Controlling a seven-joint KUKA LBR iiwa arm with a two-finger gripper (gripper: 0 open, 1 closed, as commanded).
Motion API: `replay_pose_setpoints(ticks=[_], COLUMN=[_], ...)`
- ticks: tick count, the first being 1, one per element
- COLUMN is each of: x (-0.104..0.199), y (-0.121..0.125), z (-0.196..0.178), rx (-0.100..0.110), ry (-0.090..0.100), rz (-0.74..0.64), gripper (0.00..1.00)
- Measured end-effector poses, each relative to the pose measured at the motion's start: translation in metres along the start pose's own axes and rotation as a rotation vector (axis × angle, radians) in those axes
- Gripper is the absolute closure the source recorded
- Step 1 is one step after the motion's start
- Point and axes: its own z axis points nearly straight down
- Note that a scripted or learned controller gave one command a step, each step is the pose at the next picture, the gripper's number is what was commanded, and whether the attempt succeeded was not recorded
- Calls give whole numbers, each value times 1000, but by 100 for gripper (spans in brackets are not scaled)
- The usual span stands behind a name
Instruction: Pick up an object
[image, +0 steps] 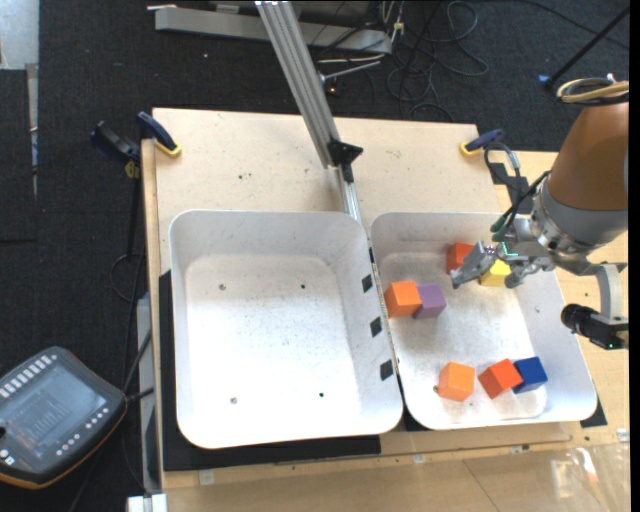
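Nearest the camera, a grey teach pendant (48, 415) lies at lower left beside the left bin (190, 300). Over the right bin (570, 395), the gripper (484, 266) hovers near an orange-red block (460, 256) and a yellow block (494, 277); whether it grips anything cannot be told. An orange cube (404, 297) touches a purple cube (431, 299) mid-bin. Along the front sit another orange cube (457, 381), a red-orange cube (499, 378) and a blue cube (530, 373).

The arm (590, 170) runs off the right edge, its upper part unseen. The gripper (483, 268) hides part of a yellow block (495, 278) and a red-orange block (459, 255) — finger spacing too small to tell. The pendant (50, 415) is clipped at the left edge.
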Motion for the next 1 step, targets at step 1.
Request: replay_pose_setpoints(ticks=[1], x=[0], y=[1], z=[-3], rx=[-5], ry=[-1], rz=[1], gripper=[0])
